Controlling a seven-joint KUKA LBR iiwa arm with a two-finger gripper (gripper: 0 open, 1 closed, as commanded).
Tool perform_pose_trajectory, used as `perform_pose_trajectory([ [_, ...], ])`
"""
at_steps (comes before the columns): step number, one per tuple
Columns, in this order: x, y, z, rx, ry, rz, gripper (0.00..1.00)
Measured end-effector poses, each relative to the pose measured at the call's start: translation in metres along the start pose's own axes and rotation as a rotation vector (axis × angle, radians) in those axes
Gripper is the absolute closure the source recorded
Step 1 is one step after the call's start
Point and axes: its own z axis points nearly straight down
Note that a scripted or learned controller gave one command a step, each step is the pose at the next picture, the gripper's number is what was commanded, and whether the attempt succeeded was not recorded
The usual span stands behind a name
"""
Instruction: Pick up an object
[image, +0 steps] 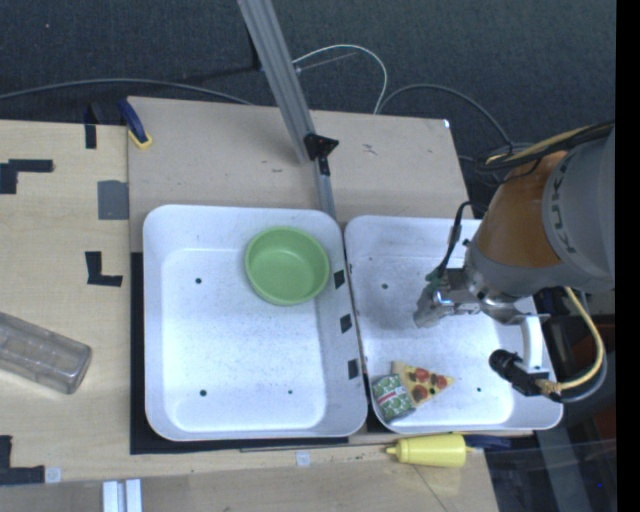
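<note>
In the camera view, two white bins sit side by side. The left bin (180, 330) has one green bowl (287, 265) at its one o'clock corner, with bare floor elsewhere. In the right bin (400, 260), the gripper (432, 308) hangs over the middle; how its fingers stand cannot be told. One pizza slice (422, 381) and one green packet (392, 397) lie touching at seven o'clock, against the near rim. One yellow bottle (430, 451) lies outside that rim.

Green bowl (287, 265), white speckled bins (170, 330), yellow bottle (432, 451), orange-banded arm (545, 225)
</note>
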Motion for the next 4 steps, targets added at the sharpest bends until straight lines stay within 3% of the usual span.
perform_pose_trajectory([
  [2, 0.008, -0.003, -0.110, -0.003, -0.001, -0.001, 1.00],
  [4, 0.114, 0.040, -0.096, 0.003, 0.001, -0.006, 1.00],
])
